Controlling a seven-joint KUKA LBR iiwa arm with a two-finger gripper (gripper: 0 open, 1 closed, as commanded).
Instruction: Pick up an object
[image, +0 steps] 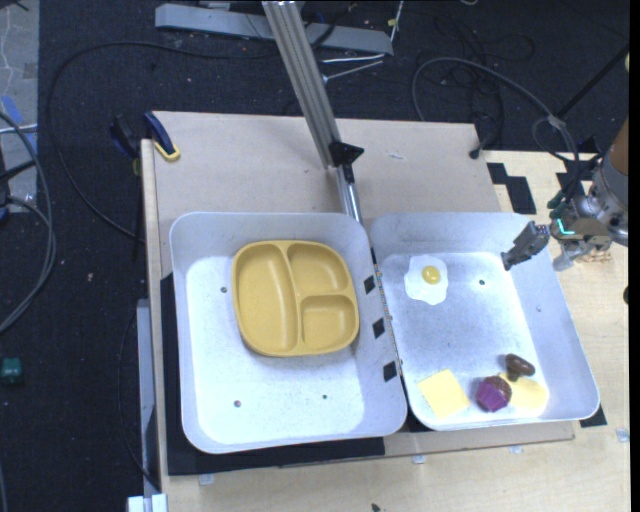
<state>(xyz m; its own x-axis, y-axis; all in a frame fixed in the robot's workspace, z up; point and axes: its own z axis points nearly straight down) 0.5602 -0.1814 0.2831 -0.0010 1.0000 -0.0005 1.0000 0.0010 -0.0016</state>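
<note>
Starting at the left of the bench (250, 160), the left bin (190, 330) holds a single yellow plate (295, 297) with three compartments. It lies flat toward the bin's far half with nothing in it.

Across the seam, the right bin (470, 330) carries the small things. A fried egg (427, 280) lies alone near its far left corner. A cluster sits along the near edge: a yellow slice (443, 393), a purple piece (492, 393) just beside it, a brown piece (519, 366) a little farther back, and a pale yellow piece (530, 397) touching or nearly touching the purple one.

At the far right, the hand (541, 252) hangs over the right bin's far right rim. Its two fingers are spread with nothing between them, so it carries nothing. It is well apart from the near cluster and nearer the egg, though not over it.

By my reading, the task is barely begun. Every object lies on a bin floor, and all the work is left: bringing the hand over one thing, lowering, closing and lifting. The egg looks the closest candidate, but being flat it may give the fingers little to catch.
</note>
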